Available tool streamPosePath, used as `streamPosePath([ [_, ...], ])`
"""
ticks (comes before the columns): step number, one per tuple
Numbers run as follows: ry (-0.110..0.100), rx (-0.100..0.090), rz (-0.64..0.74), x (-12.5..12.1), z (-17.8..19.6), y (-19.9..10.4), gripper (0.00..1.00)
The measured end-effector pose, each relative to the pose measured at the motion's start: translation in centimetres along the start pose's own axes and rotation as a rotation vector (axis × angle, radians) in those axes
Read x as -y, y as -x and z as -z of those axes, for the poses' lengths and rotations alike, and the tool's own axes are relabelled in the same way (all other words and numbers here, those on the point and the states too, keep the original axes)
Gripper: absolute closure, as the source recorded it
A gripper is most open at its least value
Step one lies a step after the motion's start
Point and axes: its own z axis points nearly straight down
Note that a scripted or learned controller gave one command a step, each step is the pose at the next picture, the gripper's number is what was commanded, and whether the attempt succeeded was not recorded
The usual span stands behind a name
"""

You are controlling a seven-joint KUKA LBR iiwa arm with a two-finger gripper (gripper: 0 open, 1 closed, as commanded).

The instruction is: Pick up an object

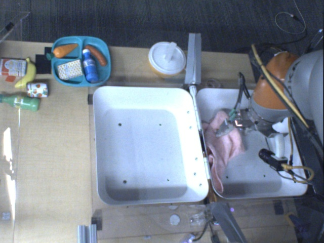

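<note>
I am seeing the pink cloth [226,145] lying against the right bin's [253,186] left wall, toward nine o'clock. The gripper [234,123] is sitting on the cloth's twelve o'clock edge. I cannot tell how its jaws are standing.

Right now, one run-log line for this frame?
stage: at object | gripper: down on pink cloth, right bin | grasp: unconfirmed | left bin: not involved

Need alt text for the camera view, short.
The grey arm's hand is down on a pink cloth in the right bin. Beyond the left bin, a blue tray of toy food rests on the bench.
</note>
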Motion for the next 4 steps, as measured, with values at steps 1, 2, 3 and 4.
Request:
streamPosePath([
  [1,0.009,0.003,0.119,-0.9,-0.5,-0.2,0.0],
  [2,0.01,0.004,0.128,2.2,-0.5,2.5,0.0],
  [3,0.012,0.004,0.156,5.1,-0.4,4.3,0.0],
  [4,0.012,0.004,0.157,5.1,-0.4,4.3,0.0],
])
